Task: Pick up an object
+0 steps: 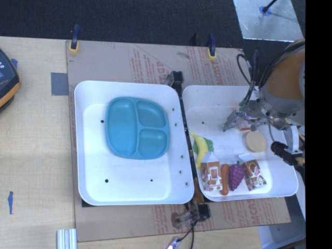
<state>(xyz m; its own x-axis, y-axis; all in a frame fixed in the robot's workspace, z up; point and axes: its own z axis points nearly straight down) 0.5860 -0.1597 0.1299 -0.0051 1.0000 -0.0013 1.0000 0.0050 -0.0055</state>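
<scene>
The right white bin point(218, 100) holds several toy foods along its front half. A yellow banana with a green end point(199, 147) lies at its left wall. In front of it lie a small brown-and-white carton point(210, 175), an orange carrot point(224, 179), a purple bunch of grapes point(236, 175) and a second carton point(254, 174). A round tan biscuit point(256, 142) lies toward the right. My gripper point(239, 120) hangs low over the bin's middle right, just up and left of the biscuit, and nothing shows in its grasp.
The left white bin point(91, 185) holds a blue divided plate point(137, 127). The grey arm with its orange band point(284, 79) and its cables cover the right bin's far right corner. A black bracket point(177, 78) sits between the bins at the back.
</scene>
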